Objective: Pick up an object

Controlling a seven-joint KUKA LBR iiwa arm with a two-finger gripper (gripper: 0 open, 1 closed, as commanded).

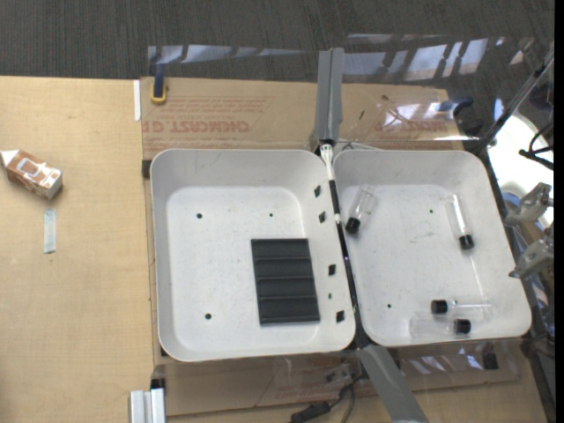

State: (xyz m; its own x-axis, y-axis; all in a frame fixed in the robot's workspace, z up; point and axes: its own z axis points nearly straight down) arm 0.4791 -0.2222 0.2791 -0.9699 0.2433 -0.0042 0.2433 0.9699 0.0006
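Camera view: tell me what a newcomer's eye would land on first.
The black ribbed block stands out most, lying dark against the floor of the left white bin. Next come the clear vials with black caps scattered in the right white bin, two of them near its front edge. A small orange-and-white box lies far left on the bench.

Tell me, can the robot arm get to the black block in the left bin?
Probably yes. The black block lies flat on the left bin's floor with nothing on top of it or beside it. The vials all lie in the right bin, so the way down looks free.
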